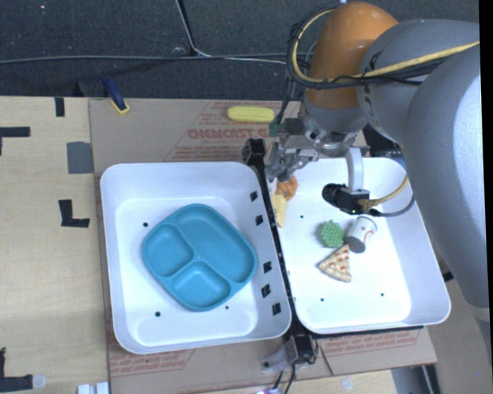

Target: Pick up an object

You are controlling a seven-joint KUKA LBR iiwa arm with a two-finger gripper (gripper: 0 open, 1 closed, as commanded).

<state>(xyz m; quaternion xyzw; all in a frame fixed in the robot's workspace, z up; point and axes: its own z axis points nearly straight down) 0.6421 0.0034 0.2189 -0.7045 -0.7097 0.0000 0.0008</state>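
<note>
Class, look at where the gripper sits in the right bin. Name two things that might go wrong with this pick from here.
1. The gripper works tight against the wall between the bins, so it may strike that wall.
2. The orange and yellow piece lies right against that wall, so the grasp may slip off it.

Light wood bench top with black tape marks, brown cardboard sheet with red print laid over it. Dark grey carpet-like floor behind, thin cable running across it. Lighting even, flat
</note>
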